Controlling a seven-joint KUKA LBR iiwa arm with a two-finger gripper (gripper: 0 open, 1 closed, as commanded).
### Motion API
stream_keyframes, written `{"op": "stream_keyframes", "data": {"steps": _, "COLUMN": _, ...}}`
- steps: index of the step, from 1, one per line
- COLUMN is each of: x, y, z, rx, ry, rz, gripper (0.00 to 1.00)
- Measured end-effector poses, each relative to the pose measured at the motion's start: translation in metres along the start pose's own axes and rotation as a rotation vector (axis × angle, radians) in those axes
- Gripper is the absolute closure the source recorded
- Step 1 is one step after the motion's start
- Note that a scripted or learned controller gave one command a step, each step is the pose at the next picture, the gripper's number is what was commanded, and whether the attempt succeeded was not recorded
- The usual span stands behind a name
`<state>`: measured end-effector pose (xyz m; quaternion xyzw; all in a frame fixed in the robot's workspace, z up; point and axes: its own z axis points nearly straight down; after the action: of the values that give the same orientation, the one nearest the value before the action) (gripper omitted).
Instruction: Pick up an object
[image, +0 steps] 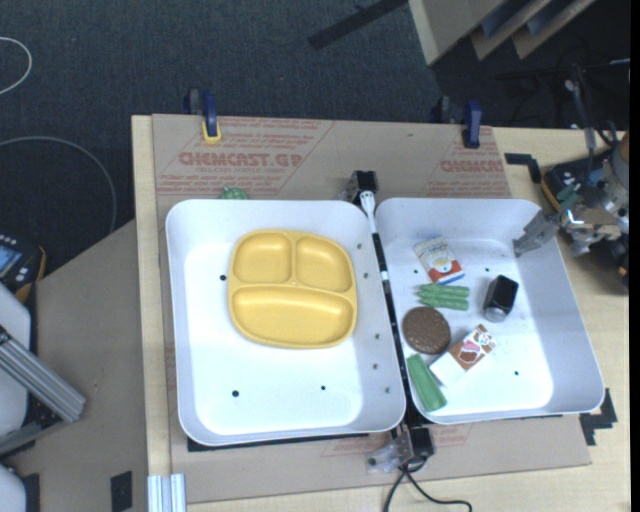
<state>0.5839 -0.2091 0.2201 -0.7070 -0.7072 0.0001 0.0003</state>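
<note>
Dark carpet surrounds a pale bench (90, 300) topped by a brown board (300, 150) with red lettering, held at its far edge by two blue clamps. Two shallow white bins sit side by side on the board, meeting at a black seam with a row of fasteners.

Left of that seam, the left bin (200, 390) holds a yellow divided plate (293, 288), which lies in the far half of the bin with three compartments facing up.

Right of the seam, the right bin (560, 370) holds the loose objects. A small white packet with red and blue print (439, 260) lies nearest the far wall. Just beside it, toward the camera, is a green ridged piece (443, 296). A black block (500, 296) sits to the right of the green piece, apart from it. A brown round disc (426, 329) lies near the seam, and a red and white carton (469, 350) rests just beside the disc. A green bar (425, 382) lies against the seam side, touching the carton's near end.

At the far right corner of the right bin, the gripper (530, 238) hangs over the rim, well apart from every object; whether its claw is apart or together cannot be told. Nothing stands between it and the objects.
</note>
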Motion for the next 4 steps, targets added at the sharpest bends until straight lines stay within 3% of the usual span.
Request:
{"op": "stream_keyframes", "data": {"steps": 1, "x": -0.012, "y": -0.045, "z": 0.12, "rx": 0.009, "ry": 0.01, "rz": 0.001, "gripper": 0.0}}
{"op": "stream_keyframes", "data": {"steps": 2, "x": 0.07, "y": -0.107, "z": 0.119, "rx": 0.006, "ry": 0.006, "rz": -0.004, "gripper": 0.0}}
{"op": "stream_keyframes", "data": {"steps": 3, "x": 0.065, "y": -0.104, "z": 0.108, "rx": -0.003, "ry": -0.002, "rz": 0.001, "gripper": 1.0}}
{"op": "stream_keyframes", "data": {"steps": 4, "x": 0.162, "y": -0.103, "z": 0.032, "rx": -0.008, "ry": 0.001, "rz": -0.008, "gripper": 1.0}}
